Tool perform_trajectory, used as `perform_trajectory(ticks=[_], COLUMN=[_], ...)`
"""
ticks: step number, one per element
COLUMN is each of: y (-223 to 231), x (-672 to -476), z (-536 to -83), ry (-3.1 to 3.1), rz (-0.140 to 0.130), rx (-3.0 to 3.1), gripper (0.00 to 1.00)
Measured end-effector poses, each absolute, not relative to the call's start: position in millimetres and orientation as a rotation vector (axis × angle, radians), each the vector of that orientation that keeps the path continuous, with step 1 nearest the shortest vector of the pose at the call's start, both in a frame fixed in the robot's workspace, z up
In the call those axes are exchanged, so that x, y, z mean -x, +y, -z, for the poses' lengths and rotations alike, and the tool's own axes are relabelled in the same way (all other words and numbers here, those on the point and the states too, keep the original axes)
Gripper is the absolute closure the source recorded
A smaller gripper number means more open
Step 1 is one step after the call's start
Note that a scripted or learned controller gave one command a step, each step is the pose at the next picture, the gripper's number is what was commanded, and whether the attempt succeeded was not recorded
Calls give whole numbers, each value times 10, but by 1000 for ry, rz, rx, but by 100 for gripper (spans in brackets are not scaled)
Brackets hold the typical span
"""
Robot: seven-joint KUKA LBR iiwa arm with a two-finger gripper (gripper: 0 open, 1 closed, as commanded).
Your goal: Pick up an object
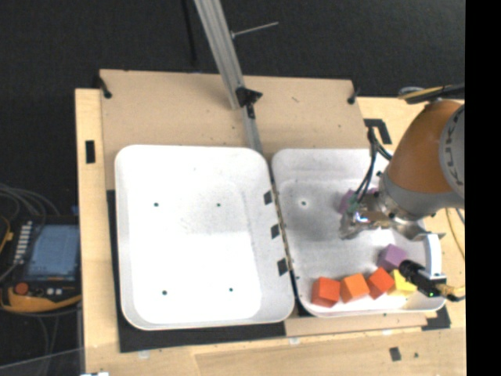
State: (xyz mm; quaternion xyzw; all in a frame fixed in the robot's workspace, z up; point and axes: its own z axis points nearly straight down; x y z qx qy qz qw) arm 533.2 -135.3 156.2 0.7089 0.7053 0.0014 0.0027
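Gripper [356,222] over the right bin [313,186], finger state indiscernible (arm hides a purple object [347,201]); coloured blocks [356,287] along its near wall.

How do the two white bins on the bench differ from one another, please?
The left bin looks wider and brighter than the right bin. The left bin's floor shows just small dark dots, while the right bin holds orange blocks, a purple block and the gripper. Both are shallow, white and round-cornered.
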Motion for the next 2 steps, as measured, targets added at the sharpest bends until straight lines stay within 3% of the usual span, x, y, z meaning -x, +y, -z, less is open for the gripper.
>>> perform_trajectory(ticks=[2], y=[-1422], x=[-5310], z=[-2704], ry=[2219], rz=[-6], rx=[-2213], gripper=[100])
